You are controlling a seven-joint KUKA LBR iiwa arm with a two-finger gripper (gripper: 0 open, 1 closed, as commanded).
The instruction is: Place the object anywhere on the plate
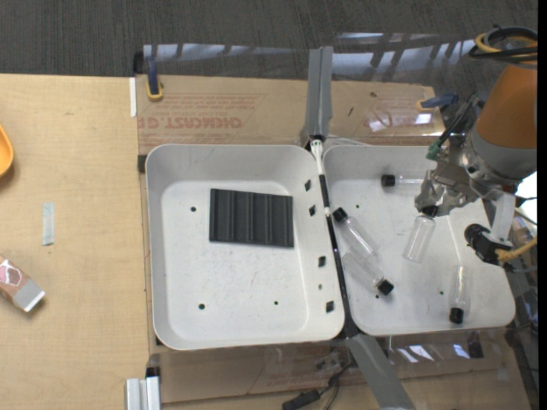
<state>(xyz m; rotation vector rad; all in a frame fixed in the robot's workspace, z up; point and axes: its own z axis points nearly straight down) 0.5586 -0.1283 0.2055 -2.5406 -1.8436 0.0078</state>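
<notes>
A: Where is the end effector sitting?

B: It is hanging over the right bin, directly above a clear plastic vial. The vial is hanging upright from the tip with its top end between the fingers, so the end effector is gripping it, closed to the vial's narrow width.

A: And the target?

B: The plate is reading as the dark ribbed rectangular slab lying flat in the left bin, well apart from the vial. Its grooved surface is likely offering some hold against rolling.

A: What else is lying there?

B: Several more transparent, black-capped vials are resting on their sides on the right bin's smooth white floor, as cylinders tend to settle.
</notes>
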